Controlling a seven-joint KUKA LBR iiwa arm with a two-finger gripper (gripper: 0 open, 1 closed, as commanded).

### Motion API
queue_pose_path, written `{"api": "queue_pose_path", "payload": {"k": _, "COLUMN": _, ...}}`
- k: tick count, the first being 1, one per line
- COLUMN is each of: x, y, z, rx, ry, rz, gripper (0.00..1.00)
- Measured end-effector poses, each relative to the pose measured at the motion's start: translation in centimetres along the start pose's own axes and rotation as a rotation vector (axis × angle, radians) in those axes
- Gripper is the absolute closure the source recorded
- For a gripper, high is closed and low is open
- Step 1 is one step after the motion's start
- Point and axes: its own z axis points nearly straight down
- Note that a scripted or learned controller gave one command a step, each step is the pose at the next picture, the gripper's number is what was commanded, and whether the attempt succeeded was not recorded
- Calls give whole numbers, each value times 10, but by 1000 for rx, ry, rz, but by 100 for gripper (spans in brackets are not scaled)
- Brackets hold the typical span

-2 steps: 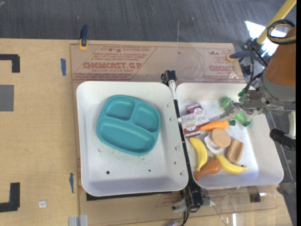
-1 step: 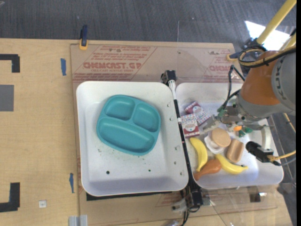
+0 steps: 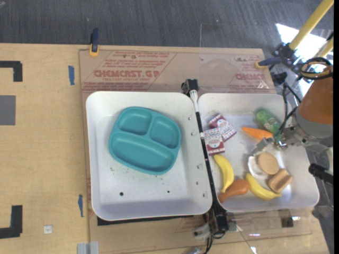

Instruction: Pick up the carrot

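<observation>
Two shallow white bins sit side by side on the table point(image 3: 42, 142), which is covered partly by a brown cardboard sheet point(image 3: 159, 67) with red print. The left bin point(image 3: 100, 194) holds a teal divided plate point(image 3: 144, 139), lying flat near the bin's middle. The right bin point(image 3: 307, 194) holds the toy food. The carrot point(image 3: 256, 133) lies in the upper half of that bin, orange and slim, its pointed end turned toward the left, just below and left of a green vegetable point(image 3: 266, 118). Left of the carrot, near the divider between the bins, lie two small red-and-white packets point(image 3: 217, 132), one overlapping the other. Below them a yellow banana point(image 3: 225, 171) curves downward, and its lower end meets an orange-red piece point(image 3: 235, 189) near the bin's front edge. A second banana point(image 3: 260, 188) lies to the right of that, curled under a round tan bun on a white disc point(image 3: 266, 163) and beside a brown bread piece point(image 3: 279, 181). The arm point(image 3: 318, 107) comes in from the right, its orange band above the bin's right rim. The gripper point(image 3: 279, 141) hangs low over the bin just right of the carrot's thick end, close to it; whether it is wide or narrow I cannot tell, as the tip is small and dark against the clutter, and nothing can be made out in its grasp.
</observation>
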Motion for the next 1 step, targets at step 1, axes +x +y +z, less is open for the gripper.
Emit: {"api": "queue_pose_path", "payload": {"k": 1, "x": 73, "y": 60, "z": 0, "rx": -6, "ry": 0, "rz": 31, "gripper": 0}}
